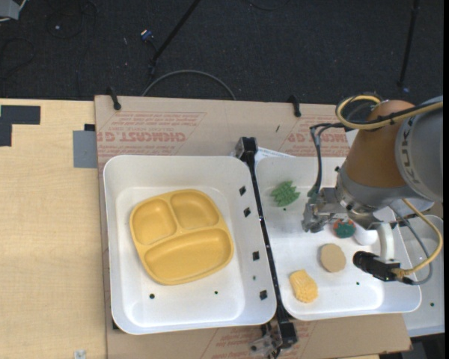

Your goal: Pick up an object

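Observation:
My gripper (319, 219) hangs low over the middle of the right bin (404, 301), under the grey and orange arm that reaches in from the right. Right beside it, on its right, lies a small teal object (345, 229); whether the two touch is unclear. A green leafy toy (285, 194) rests to the gripper's upper left. Below the gripper is a round tan disc (332, 258), and a yellow corn piece (304, 286) lies near the bin's front edge.
The left bin (120, 200) holds a yellow divided plate (181, 235). A black divider (258, 230) runs between the two bins. A small white object (367, 237) sits just right of the teal one.

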`<state>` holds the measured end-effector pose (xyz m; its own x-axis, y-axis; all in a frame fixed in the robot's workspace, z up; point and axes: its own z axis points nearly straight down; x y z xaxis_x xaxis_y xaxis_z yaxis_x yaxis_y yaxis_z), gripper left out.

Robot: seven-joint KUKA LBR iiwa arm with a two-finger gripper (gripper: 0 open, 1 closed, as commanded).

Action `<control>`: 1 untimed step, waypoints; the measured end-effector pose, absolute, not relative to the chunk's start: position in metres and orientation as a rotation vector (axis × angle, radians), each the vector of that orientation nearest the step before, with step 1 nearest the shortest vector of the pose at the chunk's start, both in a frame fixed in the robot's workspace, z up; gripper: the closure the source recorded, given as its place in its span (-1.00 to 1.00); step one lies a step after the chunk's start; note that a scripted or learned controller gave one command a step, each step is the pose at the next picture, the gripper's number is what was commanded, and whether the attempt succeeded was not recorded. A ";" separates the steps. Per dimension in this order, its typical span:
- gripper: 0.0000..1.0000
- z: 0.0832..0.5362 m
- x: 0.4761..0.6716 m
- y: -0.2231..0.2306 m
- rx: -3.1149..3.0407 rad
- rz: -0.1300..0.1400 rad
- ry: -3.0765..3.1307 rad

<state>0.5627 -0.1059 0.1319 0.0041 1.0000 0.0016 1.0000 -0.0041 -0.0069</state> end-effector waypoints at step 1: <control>1.00 0.194 0.562 -0.109 -2.221 -0.001 -2.222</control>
<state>0.5619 -0.1090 0.1942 -0.0004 1.0000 -0.0001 1.0000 0.0004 0.0007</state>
